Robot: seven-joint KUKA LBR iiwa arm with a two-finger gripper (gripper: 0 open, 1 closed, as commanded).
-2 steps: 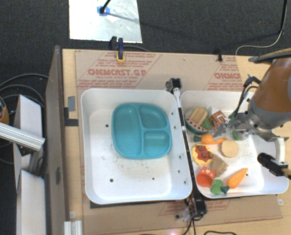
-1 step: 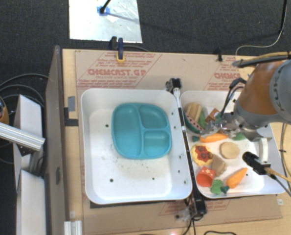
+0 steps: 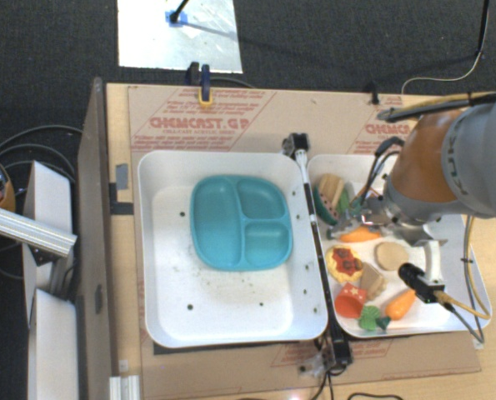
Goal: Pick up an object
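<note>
Cardboard-topped bench point(image 3: 231, 119), two white bins point(image 3: 168, 248) side by side

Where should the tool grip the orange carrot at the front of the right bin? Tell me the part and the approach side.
Grip the carrot across its thick middle, coming straight down from above. It lies flat and slanted, so close across its narrow width rather than along its length. The green broccoli piece sits close at its lower-left end and the bin wall lies just beyond it, so a side approach looks cramped.
</note>
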